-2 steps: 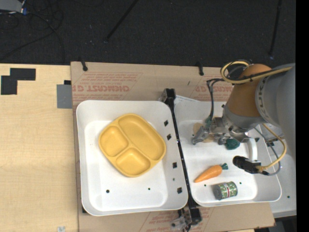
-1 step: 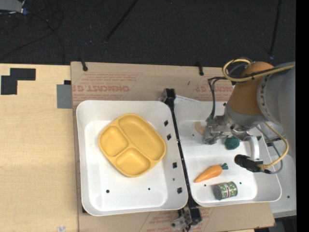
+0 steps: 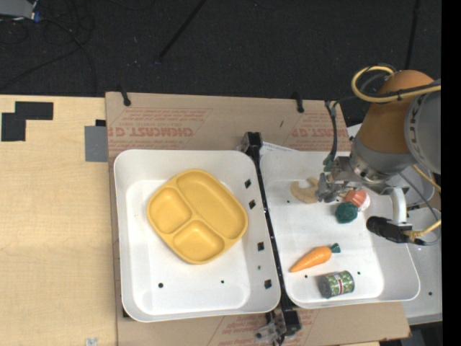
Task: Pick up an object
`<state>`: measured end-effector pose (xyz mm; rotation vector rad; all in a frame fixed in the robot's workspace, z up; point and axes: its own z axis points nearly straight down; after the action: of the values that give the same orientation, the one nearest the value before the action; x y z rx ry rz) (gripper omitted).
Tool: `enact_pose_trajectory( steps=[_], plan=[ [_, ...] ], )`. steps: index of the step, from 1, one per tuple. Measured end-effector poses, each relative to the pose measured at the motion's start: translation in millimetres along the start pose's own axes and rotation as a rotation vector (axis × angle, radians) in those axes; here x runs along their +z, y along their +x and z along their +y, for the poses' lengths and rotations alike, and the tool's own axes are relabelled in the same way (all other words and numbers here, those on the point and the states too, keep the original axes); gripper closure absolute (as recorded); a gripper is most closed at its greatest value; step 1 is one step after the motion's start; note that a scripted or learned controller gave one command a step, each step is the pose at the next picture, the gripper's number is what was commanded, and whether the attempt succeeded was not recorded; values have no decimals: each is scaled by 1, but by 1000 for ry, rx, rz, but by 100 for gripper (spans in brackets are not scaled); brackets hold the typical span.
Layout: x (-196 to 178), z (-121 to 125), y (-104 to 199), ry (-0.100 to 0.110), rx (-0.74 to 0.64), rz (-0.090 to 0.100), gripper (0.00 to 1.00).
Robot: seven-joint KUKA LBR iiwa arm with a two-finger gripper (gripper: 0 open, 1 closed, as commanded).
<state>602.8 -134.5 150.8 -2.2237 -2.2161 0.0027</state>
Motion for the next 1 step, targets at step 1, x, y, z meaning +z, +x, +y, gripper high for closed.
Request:
enact_pose_trajectory(
  steps=[1],
  plan=[
    [-59,4,3,-2,-5,0,100]
  ],
)
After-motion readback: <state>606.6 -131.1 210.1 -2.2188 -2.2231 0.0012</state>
